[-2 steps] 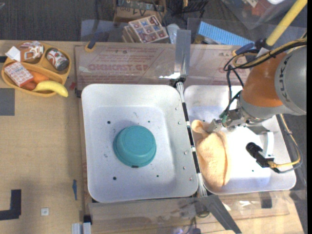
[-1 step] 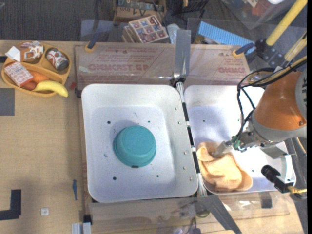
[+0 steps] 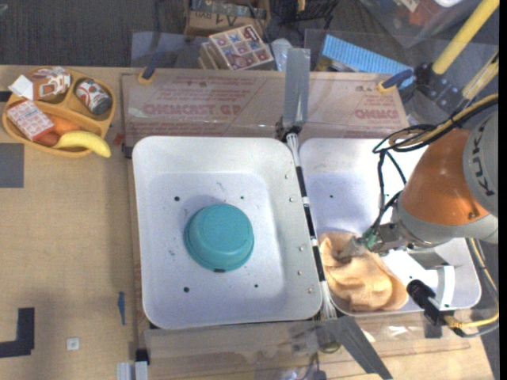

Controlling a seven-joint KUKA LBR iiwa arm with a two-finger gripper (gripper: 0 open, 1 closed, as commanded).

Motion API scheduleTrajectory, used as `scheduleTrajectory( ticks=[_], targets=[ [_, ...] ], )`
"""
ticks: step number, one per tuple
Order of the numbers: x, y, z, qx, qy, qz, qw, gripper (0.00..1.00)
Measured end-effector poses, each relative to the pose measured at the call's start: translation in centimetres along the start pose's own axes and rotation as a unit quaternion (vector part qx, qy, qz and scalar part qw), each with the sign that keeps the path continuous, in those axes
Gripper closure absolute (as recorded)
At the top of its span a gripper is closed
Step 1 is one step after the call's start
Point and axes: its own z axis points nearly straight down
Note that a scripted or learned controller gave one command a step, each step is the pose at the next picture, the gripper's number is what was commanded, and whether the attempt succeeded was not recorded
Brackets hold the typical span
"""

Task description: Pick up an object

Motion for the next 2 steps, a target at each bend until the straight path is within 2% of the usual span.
scheduleTrajectory(
  ticks=[1,2],
  targets=[
    [-3.89,-2.15,-0.35,0.002,0.000,-0.001,1.0000,0.00],
    [-4.03,-2.12,-1.33,0.001,0.000,0.000,1.0000,1.00]
  ],
)
